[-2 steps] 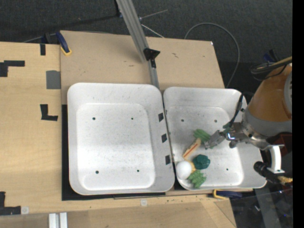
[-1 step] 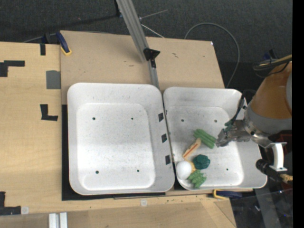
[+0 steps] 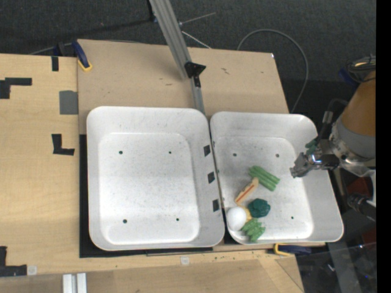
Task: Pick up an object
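Note:
The right bin (image 3: 287,127) holds several small objects in its near half: a light green ridged piece (image 3: 264,178), an orange stick (image 3: 245,192), a dark green lump (image 3: 259,207), a white ball (image 3: 236,216) and a bright green leafy piece (image 3: 253,229). My gripper (image 3: 301,167) hangs over the bin's right side, to the right of the light green piece and apart from it. Nothing shows between its fingers.
The left bin (image 3: 146,176) lies beside the right one. A grey metal post (image 3: 174,32) slants down to the gap between the bins at the back. A cable (image 3: 269,35) loops on the bench behind the right bin.

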You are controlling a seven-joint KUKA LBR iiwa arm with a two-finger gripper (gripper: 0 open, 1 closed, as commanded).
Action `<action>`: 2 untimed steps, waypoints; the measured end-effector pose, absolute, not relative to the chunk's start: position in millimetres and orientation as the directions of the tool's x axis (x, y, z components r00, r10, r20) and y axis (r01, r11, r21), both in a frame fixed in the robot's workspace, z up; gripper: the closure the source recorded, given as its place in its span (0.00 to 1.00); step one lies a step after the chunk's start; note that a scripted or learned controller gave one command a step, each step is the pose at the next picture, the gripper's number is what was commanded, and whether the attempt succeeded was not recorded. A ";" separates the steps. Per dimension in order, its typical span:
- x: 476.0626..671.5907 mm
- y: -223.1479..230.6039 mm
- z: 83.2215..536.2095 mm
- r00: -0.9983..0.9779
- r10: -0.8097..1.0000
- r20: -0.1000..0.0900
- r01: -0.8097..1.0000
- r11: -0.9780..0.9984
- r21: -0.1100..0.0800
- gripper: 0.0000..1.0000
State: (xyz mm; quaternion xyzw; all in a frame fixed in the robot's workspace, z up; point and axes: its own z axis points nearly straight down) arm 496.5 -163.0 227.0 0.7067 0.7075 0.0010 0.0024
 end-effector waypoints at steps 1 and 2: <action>496.1 -162.7 211.7 0.000 1.000 0.000 1.000 0.000 -0.003 1.00; 510.7 -108.8 224.3 -0.007 1.000 0.002 1.000 0.007 0.000 1.00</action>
